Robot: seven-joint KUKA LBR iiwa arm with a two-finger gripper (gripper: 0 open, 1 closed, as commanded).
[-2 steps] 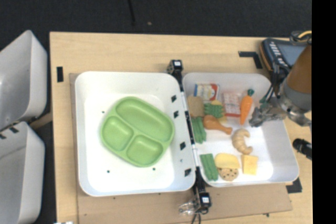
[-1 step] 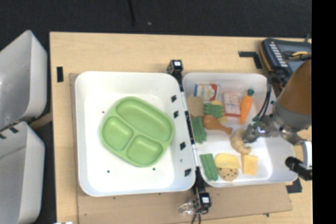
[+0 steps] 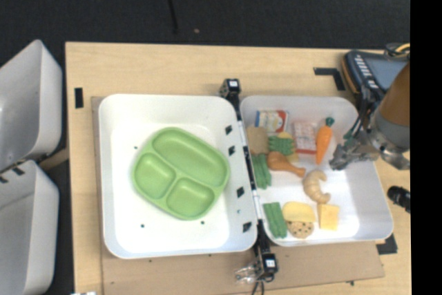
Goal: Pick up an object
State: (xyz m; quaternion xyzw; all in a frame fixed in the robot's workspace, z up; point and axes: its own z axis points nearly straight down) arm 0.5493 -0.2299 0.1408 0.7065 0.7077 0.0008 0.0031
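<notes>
While the jaws (image 3: pixel 343 157) hover low in the right bin (image 3: pixel 369 214), I can't tell their spread; nothing sits between them. Just beside lie a carrot (image 3: pixel 323 141) and croissant (image 3: pixel 316 185); a green plate (image 3: pixel 181 173) occupies the left bin (image 3: pixel 117 231).

A divided plate (image 3: pixel 181 173) lies in the left bin (image 3: pixel 117 231). The right bin (image 3: pixel 369 221), touching it, holds toy foods: a carrot (image 3: pixel 323 141) beside a croissant (image 3: pixel 315 185), a cookie (image 3: pixel 300 229) in front, a cheese wedge (image 3: pixel 329 216) to its right.

Round green plastic divided plate (image 3: pixel 181 173) in white bin (image 3: pixel 110 148); orange toy carrot (image 3: pixel 323 141); yellow cheese wedge (image 3: pixel 329 217); tan croissant (image 3: pixel 316 186).
</notes>
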